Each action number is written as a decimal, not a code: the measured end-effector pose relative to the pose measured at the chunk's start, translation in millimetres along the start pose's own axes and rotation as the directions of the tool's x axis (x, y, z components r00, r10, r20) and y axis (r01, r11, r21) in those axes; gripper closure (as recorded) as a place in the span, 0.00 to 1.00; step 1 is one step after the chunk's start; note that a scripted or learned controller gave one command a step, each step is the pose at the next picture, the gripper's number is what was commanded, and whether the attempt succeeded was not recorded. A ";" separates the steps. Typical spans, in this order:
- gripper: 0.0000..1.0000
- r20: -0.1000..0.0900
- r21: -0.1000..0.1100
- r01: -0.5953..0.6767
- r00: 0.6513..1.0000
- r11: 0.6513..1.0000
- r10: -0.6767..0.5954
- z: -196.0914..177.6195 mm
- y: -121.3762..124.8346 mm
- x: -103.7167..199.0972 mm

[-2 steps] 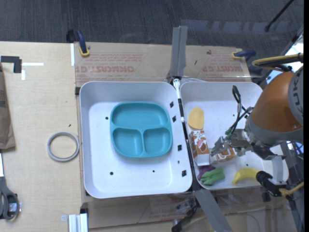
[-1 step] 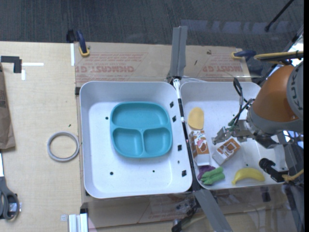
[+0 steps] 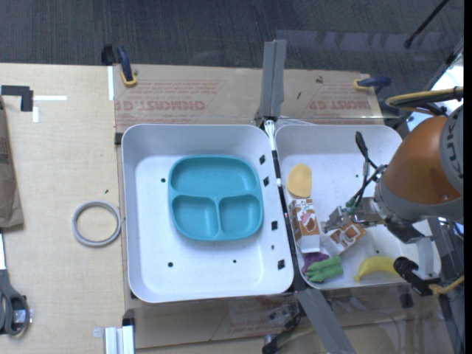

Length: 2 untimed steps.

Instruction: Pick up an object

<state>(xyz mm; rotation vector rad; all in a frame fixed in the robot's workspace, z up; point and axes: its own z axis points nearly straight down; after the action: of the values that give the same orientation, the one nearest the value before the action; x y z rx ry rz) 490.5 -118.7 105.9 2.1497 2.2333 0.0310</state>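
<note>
My gripper (image 3: 341, 217) is low in the right bin (image 3: 335, 142), below the orange band of the arm (image 3: 424, 164). It hangs just above a small brown and white packet (image 3: 346, 234). Left of it lies a taller brown and white carton (image 3: 304, 220). A yellow rounded piece (image 3: 299, 179) rests farther back by the bin's left wall. At the bin's front lie a green toy vegetable (image 3: 325, 268), a purple piece (image 3: 313, 257) and a yellow banana (image 3: 376, 266).
The left bin (image 3: 147, 198) holds a teal divided plate (image 3: 217, 198). A grey ring (image 3: 96, 223) lies on the bench to the left of the bins. A grey divider post (image 3: 273, 80) stands behind the bins, and cardboard lies beneath them.
</note>
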 end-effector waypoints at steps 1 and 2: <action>0.00 -0.001 -0.002 -0.162 0.987 0.987 0.162 -0.1 1.1 3.0; 0.00 0.000 0.001 -0.119 0.993 0.993 0.119 0.1 0.2 2.7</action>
<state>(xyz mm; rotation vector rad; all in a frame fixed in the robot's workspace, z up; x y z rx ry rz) 490.5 -115.9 105.8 2.2803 2.1021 0.0339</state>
